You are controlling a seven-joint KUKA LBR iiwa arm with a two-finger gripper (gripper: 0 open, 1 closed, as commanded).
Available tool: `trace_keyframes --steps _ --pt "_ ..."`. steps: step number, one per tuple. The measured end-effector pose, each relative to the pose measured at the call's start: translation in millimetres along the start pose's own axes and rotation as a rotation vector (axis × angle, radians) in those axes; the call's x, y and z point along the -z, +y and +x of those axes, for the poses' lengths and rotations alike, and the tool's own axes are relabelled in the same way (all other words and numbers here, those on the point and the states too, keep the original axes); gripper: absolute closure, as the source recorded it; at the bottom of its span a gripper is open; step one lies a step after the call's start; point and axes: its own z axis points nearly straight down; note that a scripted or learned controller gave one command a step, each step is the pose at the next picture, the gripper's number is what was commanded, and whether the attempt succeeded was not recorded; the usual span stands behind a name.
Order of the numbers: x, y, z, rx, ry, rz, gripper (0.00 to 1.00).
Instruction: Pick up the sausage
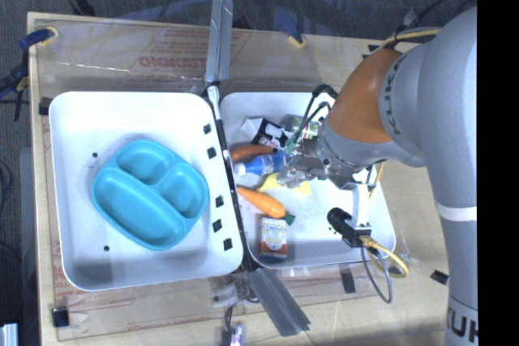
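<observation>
Overhead slanted view of the tabletop [97, 36] with two white bins side by side. The left bin [73, 255] held a blue divided plate [150, 192] with three compartments, lying near its middle. The right bin [373, 235] held a cluster of small things along its left half. The sausage [250, 151], reddish brown, lay close to the divider between the bins, toward the far side, with a blue bottle [261, 166] just on its near side. A carrot [261, 202] lay slantwise nearer still, and a small packet with an orange label [273, 239] sat by the near wall. A yellow object [302, 188] showed partly under my wrist, and a black-and-white packet [266, 130] lay on the far side of the sausage. My arm [405, 109] reached in from the right, its orange band above the bin. My gripper [293, 156] hung low over the cluster, just right of the sausage and bottle; whether it was spread or pressed together, I could not tell, and nothing was seen pinched in it.
</observation>
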Motion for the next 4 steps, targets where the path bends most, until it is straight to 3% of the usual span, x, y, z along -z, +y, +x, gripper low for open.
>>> trace_keyframes --steps 1,2,3,4 --pt "-17 28 -44 -0.213 0.001 -0.002 1.0" --pt "99 52 -7 -0.373 0.002 -0.002 1.0" --pt "23 32 -15 -0.589 0.002 0.002 1.0" --pt "102 19 -55 -0.527 0.002 -0.003 1.0"
